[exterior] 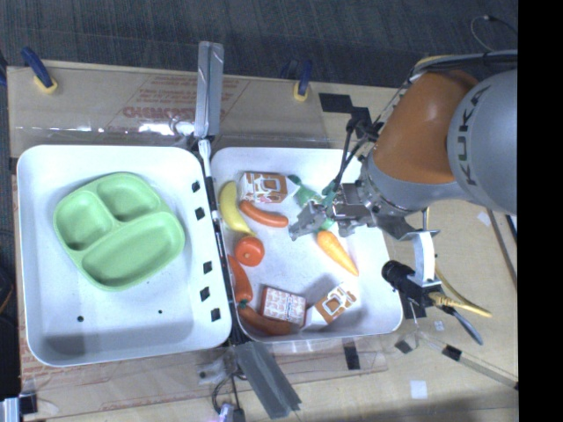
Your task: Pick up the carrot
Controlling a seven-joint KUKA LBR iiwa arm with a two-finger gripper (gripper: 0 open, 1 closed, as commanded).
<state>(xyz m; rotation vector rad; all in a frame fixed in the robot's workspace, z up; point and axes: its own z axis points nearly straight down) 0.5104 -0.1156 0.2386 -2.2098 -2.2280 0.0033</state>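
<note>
Camera view. We see the gripper (318, 216) low over the right bin (374, 161), at the green top of the carrot (337, 250). The fingers (303, 225) are a grey blur against the white floor; we cannot tell how far apart they stand, nor whether they touch the carrot. The carrot lies in the right bin, right of the sausage (264, 216), tip pointing toward the bin's near right corner. The arm (440, 143) covers the bin's right rim. Left of the carrot: banana (230, 209), tomato (250, 251). The green plate (119, 229) sits in the left bin (53, 323).
</note>
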